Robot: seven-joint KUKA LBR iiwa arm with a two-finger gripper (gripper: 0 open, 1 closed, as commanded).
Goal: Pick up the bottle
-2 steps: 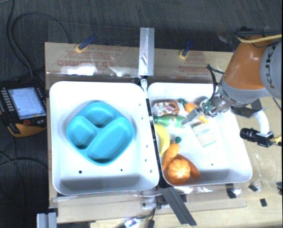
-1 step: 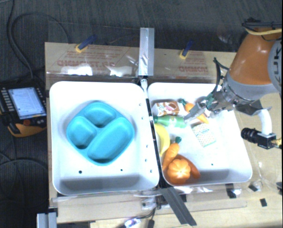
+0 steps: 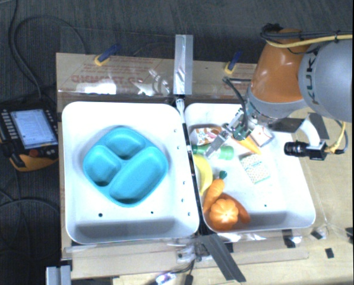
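Your pincer (image 3: 217,142) hangs over the green-capped bottle (image 3: 215,149) beside the banana (image 3: 204,172); grip state unclear. It looks light and slick: grasp mid-body.

A light wooden bench (image 3: 67,85) stands on dark carpet and carries two shallow white bins side by side, their inner rims touching. The left bin (image 3: 76,177) sits over the bench's left half, the right bin (image 3: 290,200) over its right. Along the back edge lie two blue-and-yellow clamps (image 3: 107,54), and crumpled clear plastic (image 3: 150,83) lies between them.
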